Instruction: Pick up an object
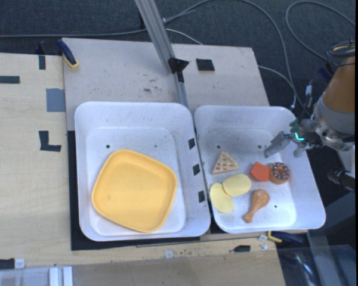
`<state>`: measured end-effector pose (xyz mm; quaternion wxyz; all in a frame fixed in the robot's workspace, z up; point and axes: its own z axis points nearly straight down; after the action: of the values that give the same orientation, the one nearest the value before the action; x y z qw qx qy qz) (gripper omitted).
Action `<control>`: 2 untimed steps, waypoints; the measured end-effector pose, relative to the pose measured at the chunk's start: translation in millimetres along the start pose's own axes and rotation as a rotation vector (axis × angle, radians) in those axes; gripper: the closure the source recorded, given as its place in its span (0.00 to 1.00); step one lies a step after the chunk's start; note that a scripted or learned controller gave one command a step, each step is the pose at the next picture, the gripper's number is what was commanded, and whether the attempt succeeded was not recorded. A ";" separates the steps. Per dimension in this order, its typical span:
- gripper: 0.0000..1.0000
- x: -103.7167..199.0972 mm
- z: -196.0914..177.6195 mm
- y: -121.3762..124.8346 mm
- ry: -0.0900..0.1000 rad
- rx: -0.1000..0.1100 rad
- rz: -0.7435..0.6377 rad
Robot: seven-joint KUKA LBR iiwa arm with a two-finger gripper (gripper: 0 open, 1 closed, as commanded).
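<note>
Hovering above the far right part of the right-hand shallow white plastic bin point(286, 115), the grey two-finger gripper point(286, 145) sits up and slightly right of the small round brown toy doughnut with sprinkles point(280, 173), which serves as landmark for this report. The jaws appear parted, two dark fingers splayed, with nothing between them.

Candidate objects all lie in that bin. A red-orange toy block point(260, 171) touches the doughnut on its left. A tan toy chicken drumstick point(256, 204) lies below and left of the doughnut. Two pale yellow oval toy slices point(230, 191) overlap further left of it, and a triangular toy pizza wedge point(224, 162) sits left again, slightly higher. A large yellow square plastic plate point(134, 189) occupies the left-hand white bin point(83, 118), well apart from the doughnut.

Risks, as judged: the doughnut and red-orange block are in contact, so a descent between them could push one aside or pinch both. The doughnut also lies near the bin's right wall, where a finger could strike the rim. Flat pieces such as the slices may slip from a closing grip. No pick is yet made.
</note>
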<state>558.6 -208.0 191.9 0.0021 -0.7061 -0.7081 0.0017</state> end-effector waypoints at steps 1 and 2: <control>0.00 0.0 0.0 0.0 0.000 0.000 0.000; 0.00 1.7 59.4 -10.0 0.001 0.004 0.000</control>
<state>548.3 -206.3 132.6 0.0040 -0.7062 -0.7080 0.0028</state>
